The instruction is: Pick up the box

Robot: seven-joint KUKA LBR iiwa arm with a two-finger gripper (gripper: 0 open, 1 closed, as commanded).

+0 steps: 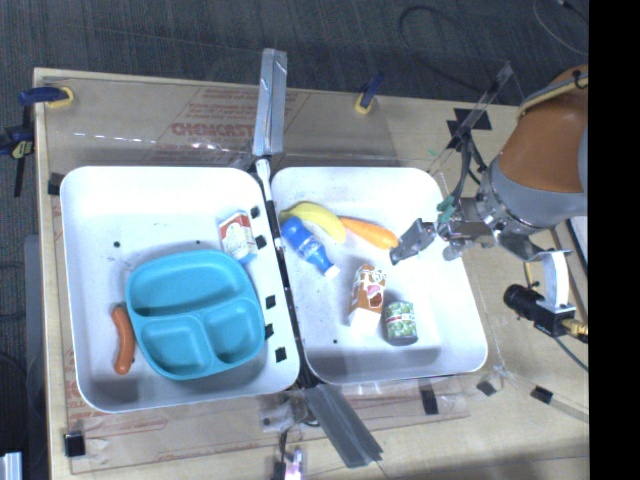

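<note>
the gripper (412, 240) hovers right of centre in the right bin (455, 318); whether it is apart or together, i cannot tell. it should come down squarely over the box (368, 294), lower centre, avoiding the can (400, 322) just beside.

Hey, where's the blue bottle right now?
The blue bottle lies in the right bin, near its left wall, just below the banana and up-left of the small carton.

Robot lab / test cell, not a home. Plywood bench (420, 438) w/ two white bins (85, 298) side by side, split by metal divider bar (270, 103); blue clamps (45, 96) on bench edge, loose cables (460, 148) nearby, dark carpet floor (150, 18). Bins hold toy food props, e.g. plastic banana (315, 218).
</note>
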